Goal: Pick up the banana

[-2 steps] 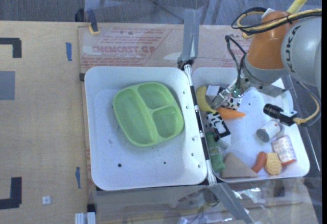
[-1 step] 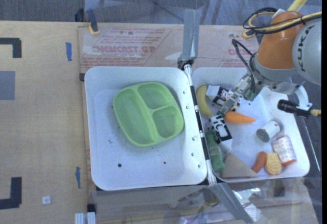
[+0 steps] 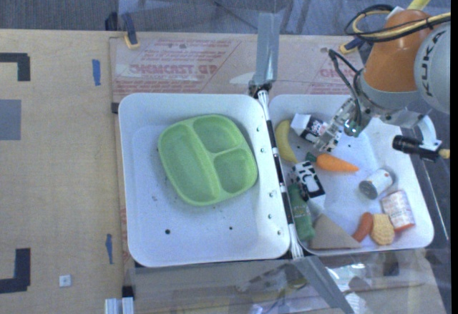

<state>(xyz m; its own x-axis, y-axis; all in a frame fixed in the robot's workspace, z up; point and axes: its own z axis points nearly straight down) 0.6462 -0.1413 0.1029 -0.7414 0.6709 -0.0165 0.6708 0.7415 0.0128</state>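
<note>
Banana [image 3: 284, 141] lies along the left wall of the right bin [image 3: 422, 230], up near its far end, curved and untouched. Looks light, smooth-skinned, a little slippery; best taken across its middle, where the curve is thickest. Just beside it sits a black-and-white box [image 3: 308, 126], and the orange carrot [image 3: 336, 163] lies a bit nearer. The claw [image 3: 336, 130] hangs over that box, close to the fruit — spread or pressed together, I cannot tell. Green plate [image 3: 207, 159] sits in the left bin.

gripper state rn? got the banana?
Gripper: open or shut cannot be told; it hangs over the right bin, beside the banana, nothing visibly held.
</note>
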